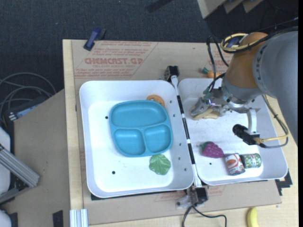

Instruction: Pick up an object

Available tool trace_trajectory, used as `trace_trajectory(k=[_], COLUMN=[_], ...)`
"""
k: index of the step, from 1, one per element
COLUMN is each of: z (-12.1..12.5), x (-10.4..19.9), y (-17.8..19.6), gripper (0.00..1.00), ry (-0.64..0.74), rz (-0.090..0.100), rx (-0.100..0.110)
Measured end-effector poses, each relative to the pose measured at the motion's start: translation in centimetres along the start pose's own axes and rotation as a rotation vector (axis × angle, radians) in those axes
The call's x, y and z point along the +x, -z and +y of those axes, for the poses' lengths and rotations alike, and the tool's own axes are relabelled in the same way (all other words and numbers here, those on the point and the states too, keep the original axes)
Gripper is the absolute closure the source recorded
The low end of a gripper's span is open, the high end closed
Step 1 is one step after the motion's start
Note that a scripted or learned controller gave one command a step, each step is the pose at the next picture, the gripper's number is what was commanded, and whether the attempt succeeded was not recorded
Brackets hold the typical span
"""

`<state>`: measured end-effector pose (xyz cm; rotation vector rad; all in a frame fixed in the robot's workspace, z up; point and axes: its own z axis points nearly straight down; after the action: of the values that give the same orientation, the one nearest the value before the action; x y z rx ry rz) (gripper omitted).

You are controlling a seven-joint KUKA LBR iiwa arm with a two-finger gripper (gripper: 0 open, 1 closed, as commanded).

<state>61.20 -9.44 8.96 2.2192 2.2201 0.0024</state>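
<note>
- Over the right bin [272,174], your gripper [202,109] hangs low – whether its jaws are open or shut, you cannot tell.
- Nearer you lie purple grapes [212,150] and two small cans [242,162].
- Left bin [94,174]: blue tray [140,127], green leaf [160,164].

Dark blue-grey carpet [47,13] is covering the floor around a pale wooden worktop [137,56] bearing red printed lettering. Grey cables [21,96] are coiling on the carpet at left, and a metal rail [19,167] is lying below them.
</note>
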Motion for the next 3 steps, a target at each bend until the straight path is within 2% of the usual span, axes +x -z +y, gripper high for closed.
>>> trace_trajectory(k=[1,2,3], z=[3.7,5.5,1.5], x=[-1.9,-2.7,-0.2], y=[-0.4,-0.5,-0.5], gripper=[0.0,0.0,0.0], ry=[0.0,0.001,0.0], rz=[0.0,0.0,0.002], rx=[0.0,0.001,0.004])
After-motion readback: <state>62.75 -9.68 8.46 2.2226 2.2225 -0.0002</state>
